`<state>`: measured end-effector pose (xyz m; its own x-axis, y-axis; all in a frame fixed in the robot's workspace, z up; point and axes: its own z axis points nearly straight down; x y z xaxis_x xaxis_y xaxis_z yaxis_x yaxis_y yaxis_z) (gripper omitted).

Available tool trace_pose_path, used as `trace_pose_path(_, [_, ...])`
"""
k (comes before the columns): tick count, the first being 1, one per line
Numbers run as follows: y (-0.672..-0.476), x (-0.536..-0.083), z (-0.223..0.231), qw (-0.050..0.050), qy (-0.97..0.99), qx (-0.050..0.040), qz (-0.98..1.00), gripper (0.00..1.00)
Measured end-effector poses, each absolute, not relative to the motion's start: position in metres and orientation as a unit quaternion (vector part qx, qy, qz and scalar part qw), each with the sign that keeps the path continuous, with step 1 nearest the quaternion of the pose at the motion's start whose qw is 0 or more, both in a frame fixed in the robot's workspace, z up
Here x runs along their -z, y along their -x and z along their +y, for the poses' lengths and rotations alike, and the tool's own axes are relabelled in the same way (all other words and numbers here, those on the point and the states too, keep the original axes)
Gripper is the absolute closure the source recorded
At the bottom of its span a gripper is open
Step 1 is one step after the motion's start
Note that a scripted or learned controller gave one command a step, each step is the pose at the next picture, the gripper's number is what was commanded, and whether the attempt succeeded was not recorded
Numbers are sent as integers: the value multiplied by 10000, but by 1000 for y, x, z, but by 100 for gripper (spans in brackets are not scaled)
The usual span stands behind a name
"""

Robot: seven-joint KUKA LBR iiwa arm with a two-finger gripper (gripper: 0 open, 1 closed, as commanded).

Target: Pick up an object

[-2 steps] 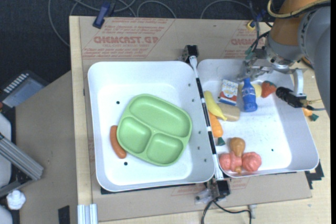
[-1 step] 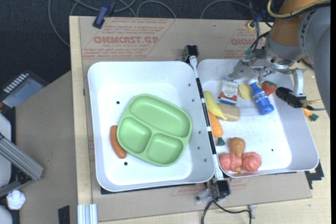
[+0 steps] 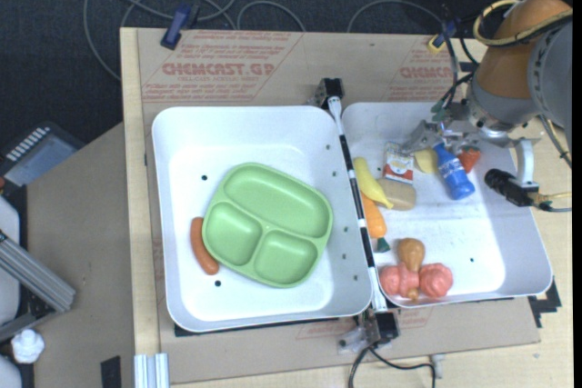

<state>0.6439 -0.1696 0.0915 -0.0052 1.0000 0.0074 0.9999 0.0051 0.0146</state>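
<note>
The right bin (image 3: 509,241) holds several toy foods. A yellow banana (image 3: 368,181) and an orange carrot (image 3: 374,220) lie along its left wall. Beside them are a small red-and-white carton (image 3: 398,166), a tan slab (image 3: 401,196), a yellow piece (image 3: 425,161), a blue bottle (image 3: 455,174) and a red piece (image 3: 469,161). A brown pear-shaped item (image 3: 411,253) and pink lumps (image 3: 418,282) sit near the front. My gripper (image 3: 435,132) hangs low over the bin's back part, just above the carton and the blue bottle. Nothing shows between its tips from this angle.
The left bin (image 3: 182,150) holds a green divided plate (image 3: 265,223) and an orange-red sausage (image 3: 204,247) beside it. A black clip (image 3: 331,90) sits where the two bins meet at the back. Cables (image 3: 514,186) trail from the arm over the right bin's right side.
</note>
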Motion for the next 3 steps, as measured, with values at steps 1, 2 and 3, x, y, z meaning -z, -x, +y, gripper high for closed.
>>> trace_pose_path(1, [-652, -85, -196, -3, -7067, -4, 7075, 0])
trace_pose_path(2, [-613, -85, -173, -5, -7071, 1, 7071, 0])
trace_pose_path(3, [-545, -84, -192, -5, -7076, 6, 7066, 0])
